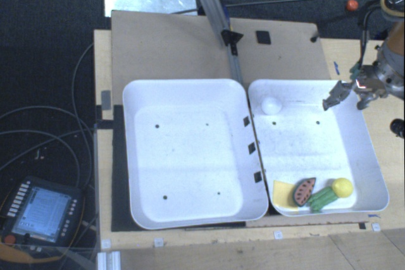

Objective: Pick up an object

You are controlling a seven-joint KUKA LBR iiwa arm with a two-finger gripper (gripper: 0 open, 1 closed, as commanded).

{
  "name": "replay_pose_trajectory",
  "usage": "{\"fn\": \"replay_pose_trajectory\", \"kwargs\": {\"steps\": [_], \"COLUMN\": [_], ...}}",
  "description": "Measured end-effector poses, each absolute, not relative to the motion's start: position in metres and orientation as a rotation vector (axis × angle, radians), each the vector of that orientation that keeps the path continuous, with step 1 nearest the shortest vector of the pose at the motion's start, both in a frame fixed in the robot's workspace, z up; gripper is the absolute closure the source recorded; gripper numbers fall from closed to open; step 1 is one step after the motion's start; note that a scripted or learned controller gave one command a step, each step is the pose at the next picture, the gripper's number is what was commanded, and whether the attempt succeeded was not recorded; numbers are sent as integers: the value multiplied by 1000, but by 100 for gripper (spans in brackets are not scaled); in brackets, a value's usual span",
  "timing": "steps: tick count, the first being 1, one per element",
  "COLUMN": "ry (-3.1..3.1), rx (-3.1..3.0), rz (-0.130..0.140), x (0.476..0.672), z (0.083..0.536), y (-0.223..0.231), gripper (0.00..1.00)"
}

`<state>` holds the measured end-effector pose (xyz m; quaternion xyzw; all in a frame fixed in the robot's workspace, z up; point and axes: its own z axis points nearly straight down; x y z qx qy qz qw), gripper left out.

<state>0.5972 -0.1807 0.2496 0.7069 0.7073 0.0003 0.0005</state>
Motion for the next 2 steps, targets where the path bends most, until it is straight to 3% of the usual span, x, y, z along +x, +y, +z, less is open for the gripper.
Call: {"fn": "replay_pose_trajectory", "kwargs": {"steps": [1, 2], "ry": [2232, 2221], "rx": [2216, 2221], "rz": [0, 1], "x": [579, 580], "z": [191, 193], "y": [-76, -80], "gripper": [0, 0]}}
